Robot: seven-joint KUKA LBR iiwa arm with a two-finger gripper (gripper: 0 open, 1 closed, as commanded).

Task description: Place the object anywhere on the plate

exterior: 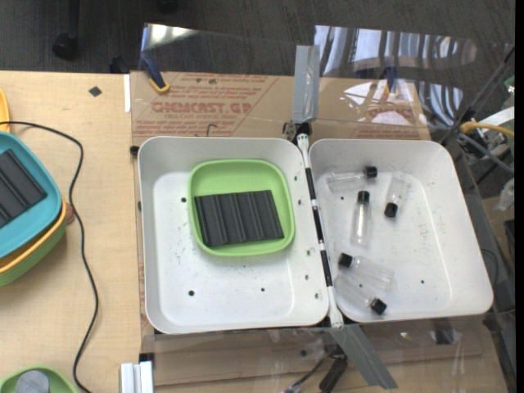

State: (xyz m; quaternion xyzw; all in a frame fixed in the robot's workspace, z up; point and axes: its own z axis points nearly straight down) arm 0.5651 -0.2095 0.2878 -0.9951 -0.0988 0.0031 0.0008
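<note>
Several clear vials with black caps are scattered in the right bin (458, 244): one vial (359, 217) lies near the middle with its long axis running roughly toward and away from the camera, cap at the far end; another (395, 195) is set just to its right, one (348, 176) lies toward the far left corner, and two (364, 281) are clustered near the front. The green plate (199, 182), bearing a dark ribbed insert (237, 218), is seated in the left bin (164, 285), across the divider from the vials. Any chosen vial must therefore be carried leftward over the shared rims. No judgement can be made about the pincer's state.
</note>
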